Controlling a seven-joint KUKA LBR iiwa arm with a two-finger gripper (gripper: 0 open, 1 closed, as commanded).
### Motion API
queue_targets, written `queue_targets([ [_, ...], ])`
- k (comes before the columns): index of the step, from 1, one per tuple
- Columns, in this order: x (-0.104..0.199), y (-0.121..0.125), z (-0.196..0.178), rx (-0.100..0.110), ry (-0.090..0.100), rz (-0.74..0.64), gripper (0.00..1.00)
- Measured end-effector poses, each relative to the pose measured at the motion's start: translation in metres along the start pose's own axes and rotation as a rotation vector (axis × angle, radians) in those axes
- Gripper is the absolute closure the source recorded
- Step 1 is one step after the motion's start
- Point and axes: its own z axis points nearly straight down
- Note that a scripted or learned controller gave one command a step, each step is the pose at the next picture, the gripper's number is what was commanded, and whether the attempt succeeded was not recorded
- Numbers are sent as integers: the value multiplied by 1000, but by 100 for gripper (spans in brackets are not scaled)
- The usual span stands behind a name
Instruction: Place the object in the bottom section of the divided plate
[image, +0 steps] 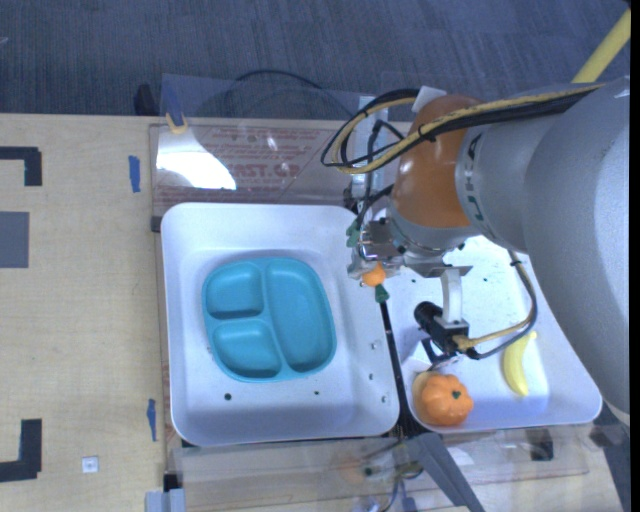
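Camera view, nearest: an orange fruit (443, 398) and a banana (517, 365) lie in the right bin (565, 400). Farther, the gripper (372, 262) hangs over the bins' shared wall with a small orange piece (375, 279) at its tip, likely the object. Its grip cannot be told. It is probably bound for the blue divided plate (300, 300) alongside.

The divided plate (268, 316) looks like smooth turquoise plastic with a soft sheen; the left bin (190, 250) and right bin (570, 395) are white moulded plastic, catching glare; the bench (70, 300) is pale, matt wood grain; the arm's orange band (430, 185) is glossy; the orange (443, 398) and banana (517, 368) look smooth, faintly shiny.
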Motion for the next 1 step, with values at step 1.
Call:
queue_targets([
  [1, 6, 2, 1, 0, -6, 137, 100],
])
